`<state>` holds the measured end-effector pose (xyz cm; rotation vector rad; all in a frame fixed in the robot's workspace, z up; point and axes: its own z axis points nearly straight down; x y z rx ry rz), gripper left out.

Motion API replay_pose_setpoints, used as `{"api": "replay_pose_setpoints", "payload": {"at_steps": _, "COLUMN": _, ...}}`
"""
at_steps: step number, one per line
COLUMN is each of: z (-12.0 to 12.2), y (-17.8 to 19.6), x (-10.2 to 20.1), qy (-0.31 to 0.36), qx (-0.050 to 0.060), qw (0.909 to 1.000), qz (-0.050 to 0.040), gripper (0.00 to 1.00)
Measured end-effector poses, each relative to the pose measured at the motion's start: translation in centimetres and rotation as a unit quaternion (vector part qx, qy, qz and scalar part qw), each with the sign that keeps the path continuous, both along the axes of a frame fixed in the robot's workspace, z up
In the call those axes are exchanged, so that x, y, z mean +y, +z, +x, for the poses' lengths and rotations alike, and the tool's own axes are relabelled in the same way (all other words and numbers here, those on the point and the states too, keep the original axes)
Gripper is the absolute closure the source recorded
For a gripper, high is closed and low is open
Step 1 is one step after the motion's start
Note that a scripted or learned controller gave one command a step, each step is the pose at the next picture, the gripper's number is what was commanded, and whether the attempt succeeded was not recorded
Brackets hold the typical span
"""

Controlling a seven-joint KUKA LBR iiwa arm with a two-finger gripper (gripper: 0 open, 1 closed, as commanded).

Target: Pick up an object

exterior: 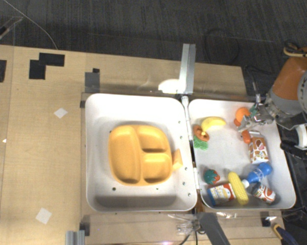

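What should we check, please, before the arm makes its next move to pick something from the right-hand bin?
1. Gripper is over the right bin: ok, at its far right corner.
2. A target lies nearby: ok, the orange ball sits right beside it.
3. Finger opening: cannot tell, too small and blurred.
4. Anything already held: cannot tell.
5. Room around the target: not ok, the printed packet and a small orange item crowd that corner.
6. Left bin uninvolved: ok, the yellow divided tray lies well apart.
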<state>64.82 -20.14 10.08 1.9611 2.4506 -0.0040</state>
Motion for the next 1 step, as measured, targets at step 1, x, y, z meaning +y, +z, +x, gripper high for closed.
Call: {"api": "replay_pose_setpoints", "payload": {"at_steps": 1, "z": -1.74, "y": 11.70, "x": 2.81, "qy": -0.012, "qx": -0.009, "qw": 0.9999, "qz": -0.0001, "gripper": 1.00}}
